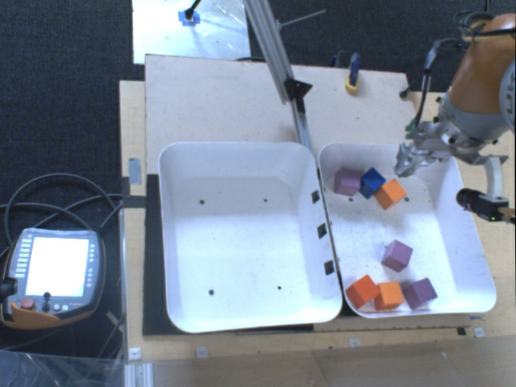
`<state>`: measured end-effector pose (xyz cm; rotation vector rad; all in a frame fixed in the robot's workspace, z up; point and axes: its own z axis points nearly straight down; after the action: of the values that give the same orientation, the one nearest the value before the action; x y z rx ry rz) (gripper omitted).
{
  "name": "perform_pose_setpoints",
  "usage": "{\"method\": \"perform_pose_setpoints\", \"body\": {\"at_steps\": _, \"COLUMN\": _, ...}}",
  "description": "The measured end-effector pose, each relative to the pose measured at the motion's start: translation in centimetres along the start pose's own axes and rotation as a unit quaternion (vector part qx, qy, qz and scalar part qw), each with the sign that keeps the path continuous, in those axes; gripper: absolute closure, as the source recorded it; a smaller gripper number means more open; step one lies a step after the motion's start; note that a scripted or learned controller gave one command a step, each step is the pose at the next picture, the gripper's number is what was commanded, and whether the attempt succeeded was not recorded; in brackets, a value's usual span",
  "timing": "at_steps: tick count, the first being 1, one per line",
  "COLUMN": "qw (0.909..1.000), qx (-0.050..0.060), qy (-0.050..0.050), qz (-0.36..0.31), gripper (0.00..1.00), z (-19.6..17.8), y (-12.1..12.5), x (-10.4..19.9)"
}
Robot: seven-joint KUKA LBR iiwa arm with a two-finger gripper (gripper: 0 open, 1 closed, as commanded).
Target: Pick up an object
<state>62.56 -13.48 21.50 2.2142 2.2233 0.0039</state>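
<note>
Gripper hangs over the right bin, can't tell its state. Seven cubes inside: purple, blue, orange cube just below it; four nearer front.

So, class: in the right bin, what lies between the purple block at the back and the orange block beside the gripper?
In the camera view, a blue block sits between the purple block and the orange block, close against both.
</note>
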Motion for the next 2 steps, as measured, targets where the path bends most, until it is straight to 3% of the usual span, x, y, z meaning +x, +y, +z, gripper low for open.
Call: {"method": "perform_pose_setpoints", "body": {"at_steps": 2, "qw": 1.0, "qx": 0.0, "qy": 0.002, "qz": -0.003, "gripper": 1.0, "z": -2.2, "y": 3.1, "x": 11.3}}
